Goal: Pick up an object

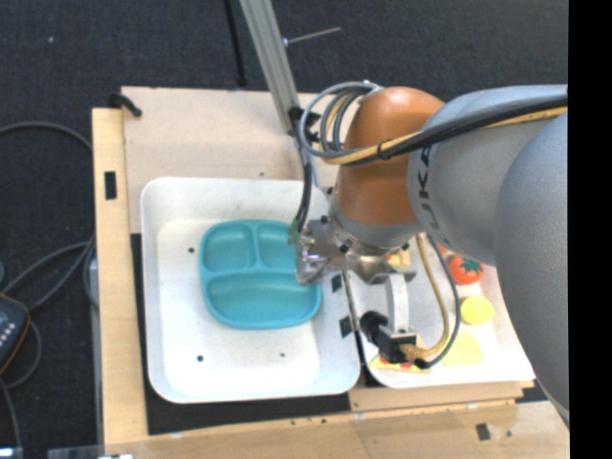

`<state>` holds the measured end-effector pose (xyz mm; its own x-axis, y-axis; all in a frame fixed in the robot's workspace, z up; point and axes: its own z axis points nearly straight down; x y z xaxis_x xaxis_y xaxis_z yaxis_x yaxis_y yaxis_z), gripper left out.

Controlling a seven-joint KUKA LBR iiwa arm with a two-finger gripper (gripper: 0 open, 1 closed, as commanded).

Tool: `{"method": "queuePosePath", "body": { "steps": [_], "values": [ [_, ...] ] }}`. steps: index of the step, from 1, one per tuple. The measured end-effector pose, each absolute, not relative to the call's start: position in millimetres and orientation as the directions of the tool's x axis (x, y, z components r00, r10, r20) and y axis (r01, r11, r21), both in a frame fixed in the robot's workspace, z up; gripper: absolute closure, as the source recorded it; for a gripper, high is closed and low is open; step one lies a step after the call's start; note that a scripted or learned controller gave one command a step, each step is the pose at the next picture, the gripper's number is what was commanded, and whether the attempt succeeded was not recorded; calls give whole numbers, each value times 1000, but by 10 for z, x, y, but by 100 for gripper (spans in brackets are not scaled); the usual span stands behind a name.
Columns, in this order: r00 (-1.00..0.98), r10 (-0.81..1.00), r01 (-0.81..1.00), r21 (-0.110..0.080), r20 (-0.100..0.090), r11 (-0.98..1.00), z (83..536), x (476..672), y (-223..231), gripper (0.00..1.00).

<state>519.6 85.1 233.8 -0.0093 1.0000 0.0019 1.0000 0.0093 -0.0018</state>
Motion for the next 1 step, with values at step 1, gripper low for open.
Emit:
{"method": "queuePosePath", "body": {
  "steps": [1],
  "values": [
    [-2,1000,1000,-1,1,2,2343,5202,813,0]
  ]
}}
